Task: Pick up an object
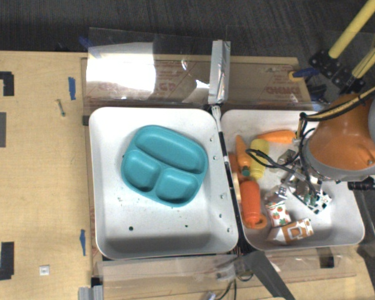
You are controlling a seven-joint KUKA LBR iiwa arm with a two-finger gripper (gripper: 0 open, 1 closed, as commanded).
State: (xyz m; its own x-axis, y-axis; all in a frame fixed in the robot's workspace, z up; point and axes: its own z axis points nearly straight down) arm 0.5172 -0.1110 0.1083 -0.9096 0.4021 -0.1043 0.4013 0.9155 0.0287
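The right bin (344, 230) holds several toys. An orange carrot shape (276, 136) and a yellow piece (259, 147) lie at its far side. A long orange bottle (251, 202) rests along the left wall, and two white cartons with orange print (279, 215) (297, 230) sit near the front. The arm's orange band (340, 144) hangs over the bin's right half. My gripper (287, 187) is low in the bin, just above the nearer carton and right of the orange bottle. Cables and the wrist hide its tips.
The left bin (112, 224) carries a teal divided plate (165, 164) in its middle. A metal divider (219, 80) stands behind the bins' shared wall. A small white and green item (319, 200) lies beneath the wrist. Yellow poles (356, 24) rise at the upper right.
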